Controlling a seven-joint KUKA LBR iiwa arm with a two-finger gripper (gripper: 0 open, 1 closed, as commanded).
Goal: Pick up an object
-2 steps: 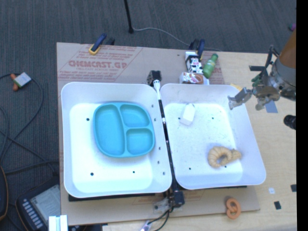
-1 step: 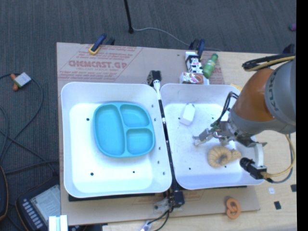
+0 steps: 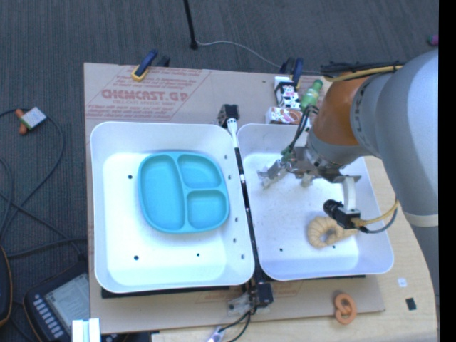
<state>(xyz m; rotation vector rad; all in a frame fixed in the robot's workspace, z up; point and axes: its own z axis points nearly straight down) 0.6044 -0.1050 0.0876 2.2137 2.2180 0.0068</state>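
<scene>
Camera view, looking down at a slant on the bench (image 3: 128, 91). Two shallow white bins lie side by side: the left bin (image 3: 107, 262) at frame centre-left carries a blue divided plate (image 3: 183, 192); the right bin (image 3: 370, 262) at centre-right carries a tan ring-shaped object (image 3: 326, 232), resting near its lower right corner. The arm (image 3: 385, 127), grey with an orange band, enters from the upper right and reaches over the right bin. The jaws (image 3: 288, 171) hang over the upper middle of that bin, up and left of the tan object and apart from it; whether they stand open or closed cannot be told from this angle, and nothing is seen held between them. A small orange ring (image 3: 345, 308) lies on the bench below the right bin. Judged risk: a descent from this position would meet bare bin floor, since the object lies off to the lower right; a grasp close to the bin wall could also push the ring aside rather than capture it.
</scene>
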